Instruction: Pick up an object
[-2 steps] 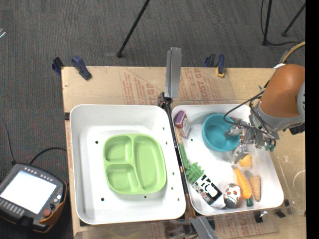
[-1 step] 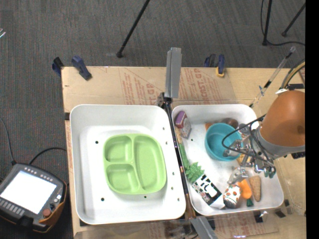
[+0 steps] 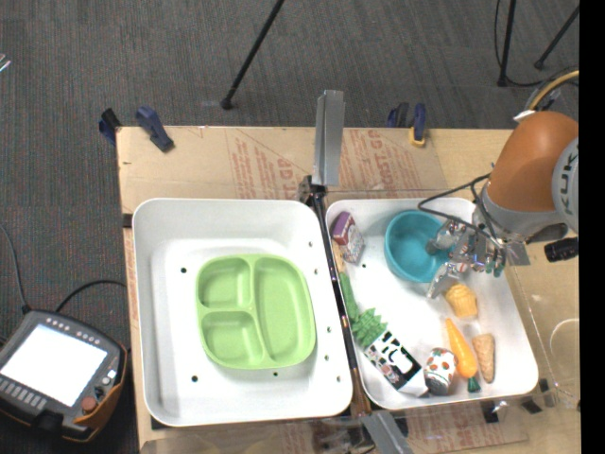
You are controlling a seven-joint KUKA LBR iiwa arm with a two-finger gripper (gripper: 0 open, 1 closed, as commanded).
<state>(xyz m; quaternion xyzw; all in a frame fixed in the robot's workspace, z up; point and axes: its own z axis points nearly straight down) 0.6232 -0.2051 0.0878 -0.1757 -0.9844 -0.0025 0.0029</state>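
This was a robotics lab, a test cell rather than a home or shop; the tabletop (image 3: 236, 164) was a makeshift sheet of printed cardboard, held at its far edge by blue clamps (image 3: 153, 127); tripod legs (image 3: 257, 45) stood on the grey carpet (image 3: 113, 45) beyond that tabletop; a handheld control pendant (image 3: 59, 372) with a lit screen lay on the floor off its near left corner, cable trailing; two white bins (image 3: 156, 253) sat side by side on the tabletop.
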